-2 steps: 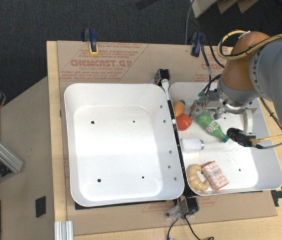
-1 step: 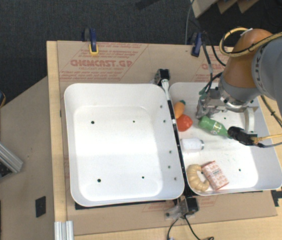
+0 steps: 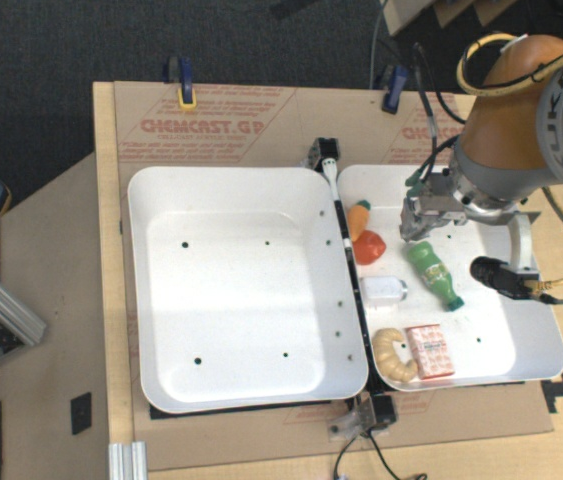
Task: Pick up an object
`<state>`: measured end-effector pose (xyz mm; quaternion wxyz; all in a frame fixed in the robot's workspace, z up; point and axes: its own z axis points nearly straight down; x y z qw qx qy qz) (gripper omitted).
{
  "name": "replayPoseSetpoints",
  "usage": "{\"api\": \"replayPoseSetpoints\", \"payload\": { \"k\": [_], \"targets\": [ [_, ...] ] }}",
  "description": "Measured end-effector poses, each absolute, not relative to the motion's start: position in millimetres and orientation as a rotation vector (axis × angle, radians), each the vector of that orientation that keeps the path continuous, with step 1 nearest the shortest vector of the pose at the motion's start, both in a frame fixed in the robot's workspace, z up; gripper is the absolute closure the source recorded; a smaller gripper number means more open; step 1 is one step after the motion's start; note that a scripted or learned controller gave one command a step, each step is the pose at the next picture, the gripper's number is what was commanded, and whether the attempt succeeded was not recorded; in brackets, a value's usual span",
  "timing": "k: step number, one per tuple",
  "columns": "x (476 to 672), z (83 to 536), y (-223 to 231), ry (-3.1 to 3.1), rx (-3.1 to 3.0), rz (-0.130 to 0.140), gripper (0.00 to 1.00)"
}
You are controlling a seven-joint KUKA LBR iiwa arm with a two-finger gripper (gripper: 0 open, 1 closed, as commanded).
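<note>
The left bin (image 3: pixel 231 288) sits beside the right bin (image 3: pixel 536 353), which bears a carrot (image 3: pixel 360 213) above a red tomato (image 3: pixel 369 249), a small white piece (image 3: pixel 384 290), a croissant (image 3: pixel 394 356) touching a red-and-white box (image 3: pixel 430 351), and a green bottle (image 3: pixel 434 276). The gripper (image 3: pixel 419 226) hangs just above the bottle's upper end — whether its jaws are wide or closed I cannot tell — with nothing seen held

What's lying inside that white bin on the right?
The right bin holds a green bottle, a red-and-orange toy, a clear white piece, a croissant and a small red box. The claw hides its far corner.
</note>
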<state>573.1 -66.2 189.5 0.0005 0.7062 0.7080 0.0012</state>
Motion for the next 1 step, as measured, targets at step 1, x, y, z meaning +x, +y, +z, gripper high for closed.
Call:
{"api": "replayPoseSetpoints", "payload": {
  "k": [1],
  "targets": [
    [636.7, 259.0, -81.6, 2.216, 2.210, 0.011, 1.00]
  ]
}}
